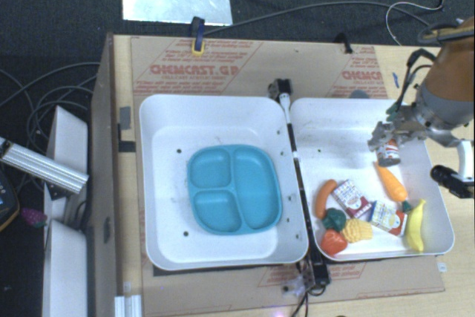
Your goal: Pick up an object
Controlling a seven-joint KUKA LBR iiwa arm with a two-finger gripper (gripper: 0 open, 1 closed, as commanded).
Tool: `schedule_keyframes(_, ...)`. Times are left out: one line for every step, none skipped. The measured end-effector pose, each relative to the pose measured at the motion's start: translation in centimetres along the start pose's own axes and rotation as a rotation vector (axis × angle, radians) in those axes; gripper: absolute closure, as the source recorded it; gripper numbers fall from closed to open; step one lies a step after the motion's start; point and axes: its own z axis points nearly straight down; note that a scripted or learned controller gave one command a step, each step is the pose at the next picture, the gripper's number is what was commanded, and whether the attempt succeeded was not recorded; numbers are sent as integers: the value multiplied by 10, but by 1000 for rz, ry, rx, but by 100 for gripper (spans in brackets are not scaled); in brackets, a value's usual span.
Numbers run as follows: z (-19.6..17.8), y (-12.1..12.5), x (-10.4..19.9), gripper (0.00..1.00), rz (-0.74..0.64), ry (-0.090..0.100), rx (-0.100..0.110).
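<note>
Low in the right bin point(356, 111), the end effector point(387, 152) has something small between its tips, but I cannot tell if it grips it. Toy food sits near: banana point(414, 225), corn point(357, 231), carrot point(391, 183). The pick looks not finished, with lifting left.

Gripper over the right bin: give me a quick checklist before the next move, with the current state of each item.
1. Gripper is above the right bin: ok.
2. Object between its fingers: cannot tell; something small sits right under it.
3. Targets available: ok; carrot, banana, corn and small cartons lie in the bin's near half.
4. Targets are spaced for a clean single pick: not ok; they are clustered and touching.
5. Blue divided tray in the left bin is away from the arm: ok.
</note>
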Motion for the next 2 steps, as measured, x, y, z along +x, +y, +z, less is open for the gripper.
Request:
schedule_keyframes(-49, -1, 66, 100, -3, 2, -1)
schedule_keyframes(-66, -20, 144, 100, -3, 2, 1)
